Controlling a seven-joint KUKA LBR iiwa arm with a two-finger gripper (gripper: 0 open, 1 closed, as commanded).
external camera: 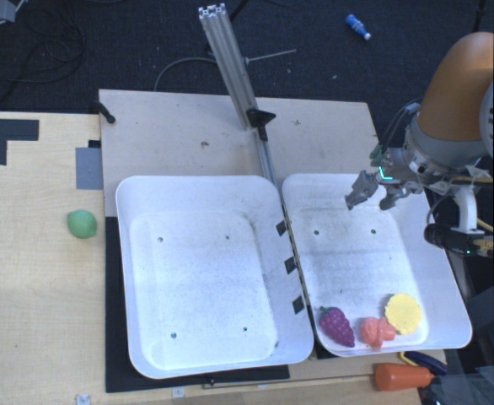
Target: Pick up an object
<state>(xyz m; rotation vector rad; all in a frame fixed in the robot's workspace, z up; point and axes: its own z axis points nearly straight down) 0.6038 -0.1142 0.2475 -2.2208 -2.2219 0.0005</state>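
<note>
Orange tool handle (401, 375) lies nearest the lens, on the bench just outside the near rim of the right bin (437, 264), well below the claw. Going left to right: green ball (82, 224) sits on the wooden surface, far left of the claw and outside both bins. Left bin (137, 226) comes next, left of the claw. Along the right bin's near edge, three objects in a row: purple grape cluster (336, 326), orange-pink piece (376, 332) just beside it, yellow round piece (404, 312) touching or nearly touching the orange-pink one. All three are well apart from the claw, nearer the camera than it is.

Claw (372, 196) hangs over the far part of the right bin, fingers spread apart, nothing between them. Orange band (459, 87) and grey wrist rise to its right.

Small blue object (358, 27) lies on the dark floor, far beyond the claw.
</note>
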